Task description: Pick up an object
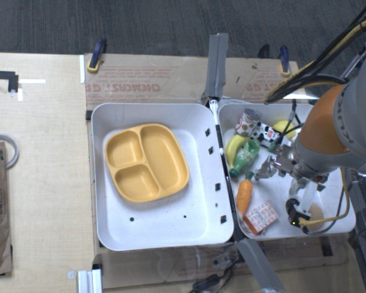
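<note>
Over the right bin (348, 224) our gripper (273, 166) is hanging low among the toys, the grey arm (329, 127) with its orange band crowding in above it; we are looking at metal parts near the wrist, but we cannot tell how wide the gripper is standing, nor whether anything is caught in it; nothing is showing plainly in its grasp. Just beside the gripper, toward the divider, a green bottle (245, 154) is lying against a banana (233, 146); below and a little toward the divider a carrot (244, 195) is lying upright along the bin wall; a small red-and-white box (260, 217) is sitting just past the carrot's lower end; beyond the gripper, toward the far wall, a patterned cup (246, 124) and a black-and-white toy (268, 133) are resting close together, with something yellow (283, 127) behind them. Well apart, in the left bin (104, 224), a yellow tray (146, 162) is lying alone.

We are judging the risks so: the pieces are packed tight, so a close may be pinching two at once or nudging the bottle aside; the bottle and carrot are round and may be slipping out; the cable (323, 223) trailing below may be snagging; the arm is hiding much from us.
</note>
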Motion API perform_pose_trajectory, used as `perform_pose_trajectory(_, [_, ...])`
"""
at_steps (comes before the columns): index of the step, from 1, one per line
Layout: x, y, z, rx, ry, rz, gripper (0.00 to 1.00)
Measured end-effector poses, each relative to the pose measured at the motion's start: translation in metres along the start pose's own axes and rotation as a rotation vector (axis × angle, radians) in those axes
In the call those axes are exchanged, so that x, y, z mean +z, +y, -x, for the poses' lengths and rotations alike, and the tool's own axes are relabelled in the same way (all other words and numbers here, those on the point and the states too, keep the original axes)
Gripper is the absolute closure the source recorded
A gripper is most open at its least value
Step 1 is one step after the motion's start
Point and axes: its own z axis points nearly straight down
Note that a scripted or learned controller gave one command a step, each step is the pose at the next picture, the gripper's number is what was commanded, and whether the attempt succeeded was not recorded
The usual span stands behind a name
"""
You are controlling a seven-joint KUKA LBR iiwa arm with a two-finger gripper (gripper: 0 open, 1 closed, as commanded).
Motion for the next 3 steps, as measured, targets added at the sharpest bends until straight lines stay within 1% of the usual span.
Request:
perform_pose_trajectory(1, [-0.100, -0.024, -0.018, 0.680, -0.002, -0.002, 0.00])
perform_pose_trajectory(2, [-0.107, -0.025, -0.017, 0.676, -0.007, -0.006, 1.00])
perform_pose_trajectory(3, [-0.045, -0.021, 0.037, 0.907, -0.003, -0.005, 1.00])
